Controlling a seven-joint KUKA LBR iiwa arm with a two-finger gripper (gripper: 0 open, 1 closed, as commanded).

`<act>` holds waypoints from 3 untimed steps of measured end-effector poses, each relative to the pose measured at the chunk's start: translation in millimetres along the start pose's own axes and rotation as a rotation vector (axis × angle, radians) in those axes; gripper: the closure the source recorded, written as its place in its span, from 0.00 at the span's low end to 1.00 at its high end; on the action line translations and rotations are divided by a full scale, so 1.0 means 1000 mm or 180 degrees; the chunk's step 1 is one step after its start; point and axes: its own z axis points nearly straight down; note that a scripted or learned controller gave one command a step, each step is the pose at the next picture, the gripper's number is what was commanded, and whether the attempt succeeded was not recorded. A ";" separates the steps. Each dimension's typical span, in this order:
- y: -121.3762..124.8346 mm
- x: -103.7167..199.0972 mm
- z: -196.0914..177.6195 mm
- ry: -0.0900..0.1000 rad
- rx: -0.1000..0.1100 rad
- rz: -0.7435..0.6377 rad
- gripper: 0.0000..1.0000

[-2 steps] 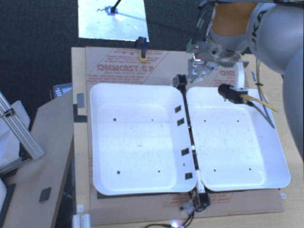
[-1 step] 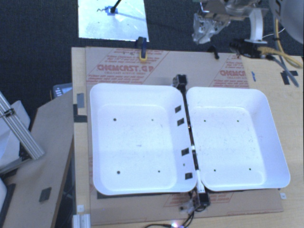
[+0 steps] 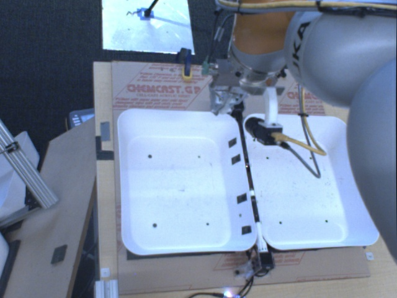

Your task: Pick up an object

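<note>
My gripper (image 3: 224, 104) hangs at the far end of the seam between the two white bins, just over the back rim of the left bin (image 3: 133, 166). Its tip is small and dark against the rim. The orange band and grey wrist (image 3: 267, 23) sit right above it and hide the back edge of the right bin (image 3: 347, 228). I see only small dark specks on both bin floors. Nothing shows under or in the gripper.
A black fitting (image 3: 259, 131) with a yellow cable (image 3: 304, 146) trails over the right bin's back part. Black clips (image 3: 242, 197) line the seam. A blue and yellow clamp (image 3: 185, 64) stands on the cardboard behind the left bin. An aluminium rail (image 3: 25, 172) lies far left.
</note>
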 end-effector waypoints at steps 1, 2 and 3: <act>0.033 0.069 0.035 0.0006 -0.0044 -0.0004 1.00; 0.032 0.116 -0.128 0.0022 -0.0108 0.0000 1.00; 0.029 0.113 -0.247 0.0013 -0.0096 0.0007 1.00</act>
